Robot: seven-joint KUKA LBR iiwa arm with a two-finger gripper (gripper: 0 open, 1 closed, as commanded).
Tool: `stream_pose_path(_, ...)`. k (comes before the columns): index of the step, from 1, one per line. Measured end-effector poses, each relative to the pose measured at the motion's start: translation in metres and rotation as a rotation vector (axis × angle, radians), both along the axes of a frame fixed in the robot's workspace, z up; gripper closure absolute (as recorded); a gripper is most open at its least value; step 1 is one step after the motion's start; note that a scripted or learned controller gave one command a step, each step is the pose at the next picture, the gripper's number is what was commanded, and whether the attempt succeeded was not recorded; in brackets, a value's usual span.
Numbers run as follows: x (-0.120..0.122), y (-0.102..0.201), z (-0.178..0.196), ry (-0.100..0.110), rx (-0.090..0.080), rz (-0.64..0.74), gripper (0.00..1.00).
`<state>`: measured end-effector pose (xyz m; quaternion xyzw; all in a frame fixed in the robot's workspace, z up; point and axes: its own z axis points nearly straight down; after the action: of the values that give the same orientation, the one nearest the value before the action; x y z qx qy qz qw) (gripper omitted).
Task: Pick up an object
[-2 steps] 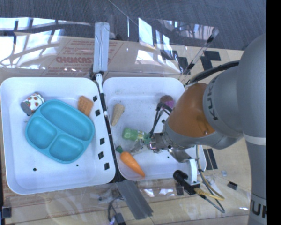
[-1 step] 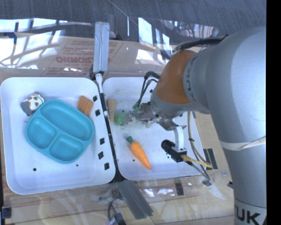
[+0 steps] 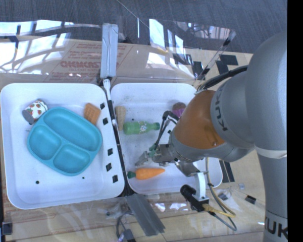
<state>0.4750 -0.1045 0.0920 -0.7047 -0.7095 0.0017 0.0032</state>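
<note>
Gripper (image 3: 145, 159) hangs low inside the right bin (image 3: 141, 92), its metal fingers at about 7 o'clock of that bin's floor, just above the carrot (image 3: 147, 173). Whether those fingers are spread or pressed together cannot be told from this slant, and nothing shows between them.

By size, the grey arm (image 3: 262, 105) comes first, filling the 3 o'clock side of the view, with its orange band (image 3: 194, 127) over the right bin's 3 o'clock half. Next are the two white bins side by side; the left bin (image 3: 12, 135) holds a blue divided plate (image 3: 64, 140) lying flat near its centre. In the right bin a green bottle (image 3: 140, 128) lies on its side near the centre, apart from the gripper at the gripper's 11 o'clock. The carrot lies along the bin's 6 o'clock wall. An ice cream cone (image 3: 120, 114) sits at the right bin's 9 o'clock wall, and a waffle-like orange piece (image 3: 92, 113) touches the plate's 1 o'clock edge. A small round toy with white and red marks (image 3: 35, 111) rests at the plate's 10 o'clock. A purple object (image 3: 179, 108) peeks out at the band's 11 o'clock edge.
</note>
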Motion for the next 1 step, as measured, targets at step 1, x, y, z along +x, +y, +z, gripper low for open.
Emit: stream_pose_path(1,0.0173,0.0149,0.0228,-0.004,-0.001,0.003,0.00)
